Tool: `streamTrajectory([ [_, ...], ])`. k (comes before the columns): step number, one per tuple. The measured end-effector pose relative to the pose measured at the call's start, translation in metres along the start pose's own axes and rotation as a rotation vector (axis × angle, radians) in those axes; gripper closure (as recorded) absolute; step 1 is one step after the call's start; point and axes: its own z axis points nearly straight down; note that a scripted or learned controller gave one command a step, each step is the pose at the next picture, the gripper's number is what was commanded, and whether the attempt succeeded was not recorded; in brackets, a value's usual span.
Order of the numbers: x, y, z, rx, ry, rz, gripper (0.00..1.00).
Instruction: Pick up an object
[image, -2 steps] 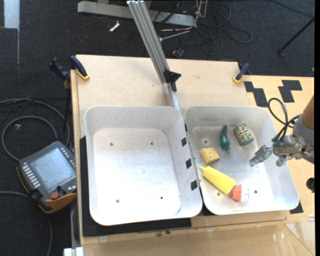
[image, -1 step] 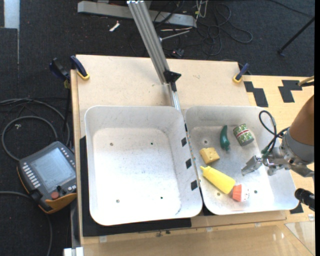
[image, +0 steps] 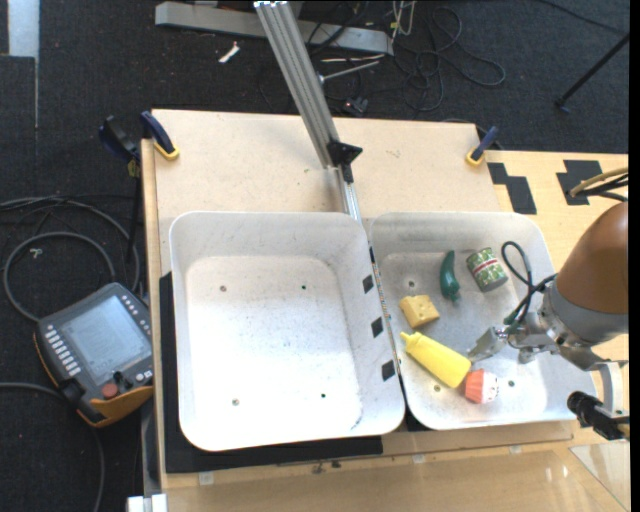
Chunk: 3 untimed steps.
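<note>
Broadly, the bench (image: 260, 150) is a flat slab of pale wood or fibreboard with a matte, faintly scuffed top, held at its far corners by yellow-tipped clamps (image: 160, 140). On it sit two shallow white bins of thin moulded plastic with rounded corners and speckled floors: the left bin (image: 200, 240) and the right bin (image: 540, 400), their rims meeting at the middle. A ribbed aluminium rail (image: 300, 80) slants down from the top toward that seam. On the dark carpet to the left lies a grey teach pendant (image: 95, 345) with an orange rim and a glossy screen.

The arm (image: 598, 280) enters from the right, its smooth orange band rounded like a dome above a grey wrist. Its end effector (image: 492, 342) is low over the right bin's floor, thin metallic parts pointing left; I cannot tell how wide it stands.

Inside the right bin, a yellow squeeze bottle (image: 437, 358) lies on its side, tapered and glossy, just left of the end effector. A small red-and-white object (image: 482, 386) sits touching the bottle's wide end. A blocky yellow sponge-like chunk (image: 419, 311) lies nearer the seam. A curved dark green piece (image: 450, 277) and a short green-patterned can (image: 487, 268) rest toward the far wall, beside a looped black cable (image: 517, 262).
</note>
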Motion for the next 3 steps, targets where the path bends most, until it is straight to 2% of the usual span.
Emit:
streamTrajectory([
  [1,0.000,0.001,-0.012,-0.005,-0.002,-0.001,1.00],
  [2,0.003,0.011,-0.071,-0.009,-0.004,-0.004,1.00],
  [3,-0.001,0.004,-0.120,-0.009,-0.004,-0.003,1.00],
])
